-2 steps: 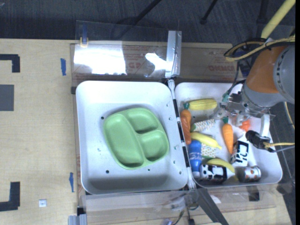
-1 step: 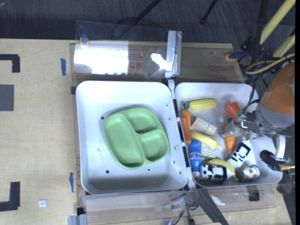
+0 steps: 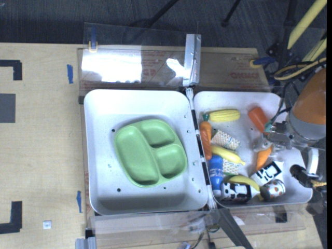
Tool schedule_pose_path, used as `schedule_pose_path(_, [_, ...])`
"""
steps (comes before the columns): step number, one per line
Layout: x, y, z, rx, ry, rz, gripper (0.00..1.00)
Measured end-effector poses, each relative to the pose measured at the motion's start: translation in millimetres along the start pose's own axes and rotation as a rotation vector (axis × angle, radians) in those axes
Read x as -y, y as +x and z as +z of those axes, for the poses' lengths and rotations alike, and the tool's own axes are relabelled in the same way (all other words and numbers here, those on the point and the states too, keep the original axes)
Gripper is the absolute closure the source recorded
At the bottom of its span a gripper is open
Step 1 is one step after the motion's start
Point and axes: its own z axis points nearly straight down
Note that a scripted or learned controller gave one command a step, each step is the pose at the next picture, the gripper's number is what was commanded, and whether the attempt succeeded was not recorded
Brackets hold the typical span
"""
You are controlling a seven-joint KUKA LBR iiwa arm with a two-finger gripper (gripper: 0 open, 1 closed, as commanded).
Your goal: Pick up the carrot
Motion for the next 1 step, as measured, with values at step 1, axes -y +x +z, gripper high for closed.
schedule_pose_path(1, [-6.8, 60.5, -101.2, 0.001, 0.008, 0.017, 1.0])
